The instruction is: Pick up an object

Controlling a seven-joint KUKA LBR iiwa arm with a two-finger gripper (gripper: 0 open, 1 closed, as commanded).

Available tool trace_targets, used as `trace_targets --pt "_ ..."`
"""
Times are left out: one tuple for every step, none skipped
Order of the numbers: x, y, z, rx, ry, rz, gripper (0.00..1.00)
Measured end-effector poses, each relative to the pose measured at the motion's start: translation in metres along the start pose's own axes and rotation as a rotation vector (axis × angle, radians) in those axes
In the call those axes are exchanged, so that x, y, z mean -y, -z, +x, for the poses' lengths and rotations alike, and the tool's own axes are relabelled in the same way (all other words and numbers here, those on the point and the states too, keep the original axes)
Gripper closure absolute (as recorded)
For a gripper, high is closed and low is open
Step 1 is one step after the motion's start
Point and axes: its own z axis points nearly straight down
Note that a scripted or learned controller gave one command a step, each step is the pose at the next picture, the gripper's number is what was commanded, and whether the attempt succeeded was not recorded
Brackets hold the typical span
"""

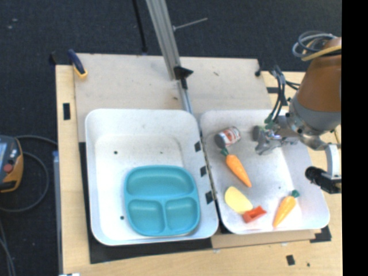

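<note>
The right bin (305, 168) holds a small can (229, 137) lying on its side near the back left, an orange carrot (237, 169) in the middle, a yellow piece (237, 199) with a red block (253, 214) beside it at the front, and a second carrot (284, 209) at the front right. My gripper (265, 139) hangs over the back of this bin, to the right of the can and above the first carrot. Nothing shows between its fingers.
The left bin (109, 131) bears a teal divided tray (163, 200) at its front. A metal post (164, 33) rises behind the bins. The arm's orange band (322, 85) stands over the right bin's far right corner.
</note>
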Motion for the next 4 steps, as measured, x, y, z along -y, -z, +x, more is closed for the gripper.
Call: trace_targets --pt "-0.002 0.032 -0.001 -0.001 0.001 0.002 1.0" --pt "0.005 0.032 0.046 -0.003 0.004 0.005 1.0" --pt "0.004 0.015 0.105 -0.003 0.005 0.007 1.0" --pt "0.012 0.003 0.153 -0.003 0.004 0.007 1.0"
